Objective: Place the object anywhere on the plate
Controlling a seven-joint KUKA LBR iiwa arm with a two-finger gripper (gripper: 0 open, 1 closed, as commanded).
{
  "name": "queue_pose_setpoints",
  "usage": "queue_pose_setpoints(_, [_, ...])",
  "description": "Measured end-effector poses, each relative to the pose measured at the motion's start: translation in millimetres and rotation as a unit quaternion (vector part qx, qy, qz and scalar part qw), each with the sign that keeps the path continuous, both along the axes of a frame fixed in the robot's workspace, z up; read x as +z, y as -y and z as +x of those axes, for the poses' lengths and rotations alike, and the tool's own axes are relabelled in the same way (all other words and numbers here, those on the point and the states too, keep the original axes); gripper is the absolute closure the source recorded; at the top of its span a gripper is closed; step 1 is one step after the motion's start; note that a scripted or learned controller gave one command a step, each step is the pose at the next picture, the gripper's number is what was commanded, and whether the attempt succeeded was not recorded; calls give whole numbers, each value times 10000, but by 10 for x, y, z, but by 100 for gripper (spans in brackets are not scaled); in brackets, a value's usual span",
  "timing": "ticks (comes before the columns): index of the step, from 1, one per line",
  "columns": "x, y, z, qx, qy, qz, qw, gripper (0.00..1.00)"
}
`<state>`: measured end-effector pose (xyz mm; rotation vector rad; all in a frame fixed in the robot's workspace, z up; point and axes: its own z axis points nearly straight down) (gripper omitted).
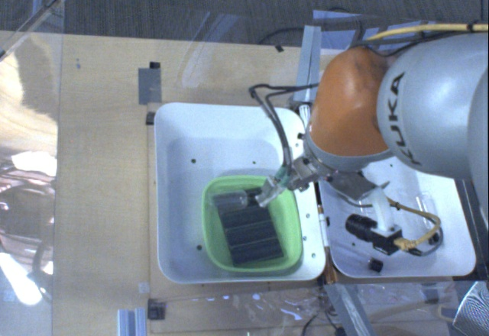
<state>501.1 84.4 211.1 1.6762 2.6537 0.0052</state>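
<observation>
While the claw (266,194) sits at the dark block (248,232) on the green plate (208,212), its opening is unclear.

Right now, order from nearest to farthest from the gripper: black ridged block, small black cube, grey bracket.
1. Black ridged block, on the green plate, at the gripper.
2. Small black cube, right bin.
3. Grey bracket, bench, upper left.

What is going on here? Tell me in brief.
The grey and orange arm reaches in from the right of the view over the bin on the left side. Its tool is low at the upper edge of a green plate, close to one end of a dark ribbed block. The block lies flat on the plate. Whether the tool is gripping it cannot be told.
</observation>
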Motion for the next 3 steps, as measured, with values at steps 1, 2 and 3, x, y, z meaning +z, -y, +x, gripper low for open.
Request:
queue_pose_setpoints(1, [-13, 75, 47, -122, 7, 3, 9999, 0])
queue_pose_setpoints(2, [-262, -61, 251, 89, 7, 0, 10000, 0])
queue_pose_setpoints(3, [-147, -62, 275, 87, 39, 12, 10000, 100])
